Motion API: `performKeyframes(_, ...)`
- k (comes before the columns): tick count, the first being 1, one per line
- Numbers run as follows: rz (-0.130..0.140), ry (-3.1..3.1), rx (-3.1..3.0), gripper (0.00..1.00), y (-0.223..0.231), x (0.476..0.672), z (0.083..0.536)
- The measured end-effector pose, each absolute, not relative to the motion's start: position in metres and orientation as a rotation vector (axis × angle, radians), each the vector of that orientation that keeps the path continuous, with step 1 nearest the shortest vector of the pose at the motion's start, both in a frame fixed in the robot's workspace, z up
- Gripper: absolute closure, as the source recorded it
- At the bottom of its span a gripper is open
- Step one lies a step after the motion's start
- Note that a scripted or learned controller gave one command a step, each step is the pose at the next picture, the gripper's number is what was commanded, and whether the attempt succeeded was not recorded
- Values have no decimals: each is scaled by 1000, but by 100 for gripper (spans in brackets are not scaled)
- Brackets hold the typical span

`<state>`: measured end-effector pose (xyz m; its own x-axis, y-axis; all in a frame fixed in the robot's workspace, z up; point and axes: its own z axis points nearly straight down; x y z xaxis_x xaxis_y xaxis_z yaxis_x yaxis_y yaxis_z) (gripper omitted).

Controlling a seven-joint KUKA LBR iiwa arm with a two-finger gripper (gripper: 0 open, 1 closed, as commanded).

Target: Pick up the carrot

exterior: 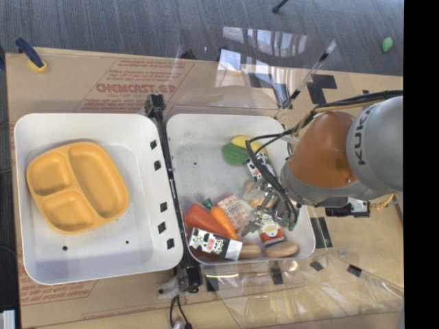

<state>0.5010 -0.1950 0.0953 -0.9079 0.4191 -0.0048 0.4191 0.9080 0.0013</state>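
Note:
The carrot (pixel 211 219) is orange and lies tilted near the front left of the right bin (pixel 195 142), beside a clear wrapped packet (pixel 234 210). My gripper (pixel 264 201) is low in the same bin, just right of the packet and a short way right of the carrot. The arm's grey body and orange band (pixel 328 151) cover the bin's right side. Cables and clutter around the gripper's tip hide its state.
A small black-and-white labelled bottle (pixel 214 245) and a tan sausage-like piece (pixel 281 250) lie along the right bin's front wall. A green and yellow toy (pixel 237 149) sits further back. The left bin (pixel 41 252) holds a yellow divided plate (pixel 77 185).

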Motion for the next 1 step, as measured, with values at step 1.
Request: performKeyframes(1, 2, 2888, 1233, 0, -164, 507, 92)
